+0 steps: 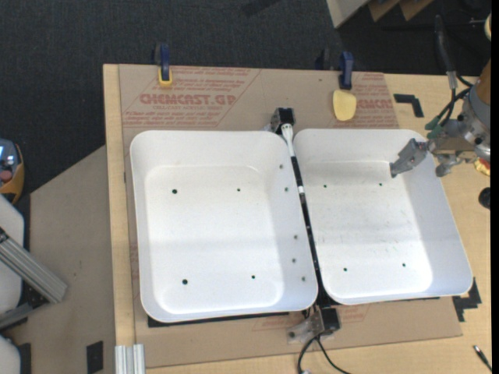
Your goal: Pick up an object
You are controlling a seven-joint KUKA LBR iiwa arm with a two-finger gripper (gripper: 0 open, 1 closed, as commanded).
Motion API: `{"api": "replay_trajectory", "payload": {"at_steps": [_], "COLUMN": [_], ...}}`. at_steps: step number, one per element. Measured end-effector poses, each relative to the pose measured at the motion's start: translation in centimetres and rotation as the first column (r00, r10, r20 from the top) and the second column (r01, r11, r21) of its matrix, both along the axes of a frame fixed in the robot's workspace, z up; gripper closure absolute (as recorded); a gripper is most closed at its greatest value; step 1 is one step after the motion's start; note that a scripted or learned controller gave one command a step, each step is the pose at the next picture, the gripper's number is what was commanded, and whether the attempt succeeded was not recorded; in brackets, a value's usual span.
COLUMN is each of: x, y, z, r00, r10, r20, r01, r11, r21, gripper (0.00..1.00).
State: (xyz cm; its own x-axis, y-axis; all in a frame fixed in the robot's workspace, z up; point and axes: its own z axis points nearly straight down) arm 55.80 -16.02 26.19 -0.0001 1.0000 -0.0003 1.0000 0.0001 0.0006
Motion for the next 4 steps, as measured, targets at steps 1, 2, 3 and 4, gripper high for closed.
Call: {"api": "replay_trajectory", "payload": {"at_steps": [1, 2, 3, 4], "x": [0.1, 1.9, 2.2, 0.7], "y": [0.0, 7.3, 11.6, 15.8], "z": [1.1, -1.2, 12.1, 5.5], "r00": [1.000, 1.000, 1.000, 1.000], "r10": [0.001, 0.006, 0.007, 0.004], "r20": [0.003, -0.004, 0.015, -0.008], "r01": [-0.001, -0.006, -0.007, -0.004], "r11": [1.000, 1.000, 1.000, 1.000], "r21": [-0.001, 0.003, 0.000, 0.002], "gripper": [1.00, 1.00, 1.00, 1.00]}}
